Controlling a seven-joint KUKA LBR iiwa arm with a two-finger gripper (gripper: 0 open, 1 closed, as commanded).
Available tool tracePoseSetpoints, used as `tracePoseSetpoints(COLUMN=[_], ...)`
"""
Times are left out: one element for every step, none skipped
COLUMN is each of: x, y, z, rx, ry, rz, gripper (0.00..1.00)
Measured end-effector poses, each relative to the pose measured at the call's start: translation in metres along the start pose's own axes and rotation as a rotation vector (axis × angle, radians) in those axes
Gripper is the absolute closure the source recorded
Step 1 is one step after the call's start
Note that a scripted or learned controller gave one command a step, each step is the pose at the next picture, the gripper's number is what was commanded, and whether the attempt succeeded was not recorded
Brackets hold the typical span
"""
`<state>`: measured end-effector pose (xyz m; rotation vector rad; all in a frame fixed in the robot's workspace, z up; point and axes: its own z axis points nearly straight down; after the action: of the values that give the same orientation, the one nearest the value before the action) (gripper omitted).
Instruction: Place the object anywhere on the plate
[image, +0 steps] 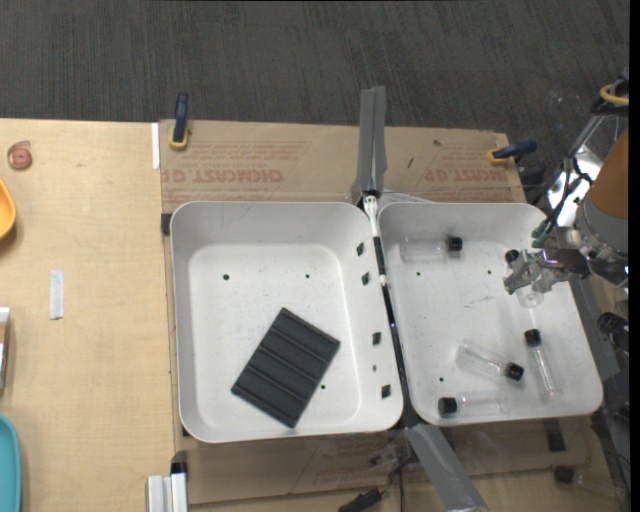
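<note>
Two white bins (190, 300) sat on the desk (80, 380), the dark plate (287, 366) far left of the tool (527, 278), whose grip state could not be told.

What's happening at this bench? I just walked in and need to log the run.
The arm's end effector hangs over the right bin, by its right wall. Clear tubes with black caps lie scattered in that bin. The left bin holds a dark ribbed plate lying flat and askew, with nothing on it. So no tube has reached the plate yet.
</note>
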<state>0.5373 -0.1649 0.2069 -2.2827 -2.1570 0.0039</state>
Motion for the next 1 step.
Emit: tracePoseSetpoints(x=[0.0758], y=[0.0356], z=[0.0166], rx=[0.000], ry=[0.000], rz=[0.021], gripper=[1.00])
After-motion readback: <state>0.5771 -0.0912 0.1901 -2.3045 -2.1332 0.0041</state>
